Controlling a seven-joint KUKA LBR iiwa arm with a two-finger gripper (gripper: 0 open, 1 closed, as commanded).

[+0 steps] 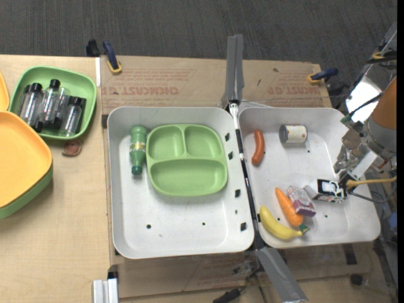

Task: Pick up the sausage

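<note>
The sausage [257, 147] is orange-red and slightly curved. It lies lengthwise near the left wall of the right bin [328, 144], at the far side. My gripper [344, 166] hangs over that bin's right side, well to the right of the sausage and apart from it. Nothing shows between its fingers, and the slanted view hides how they stand.
In the right bin lie a small can [293, 133], a carrot [288, 207], a banana [279, 226] and a purple-pink packet [302, 201]. The left bin [126, 226] holds a green divided plate [186, 160] and a green bottle [137, 149]. A green tray of bottles [53, 103] and orange plates [22, 163] sit at far left.
</note>
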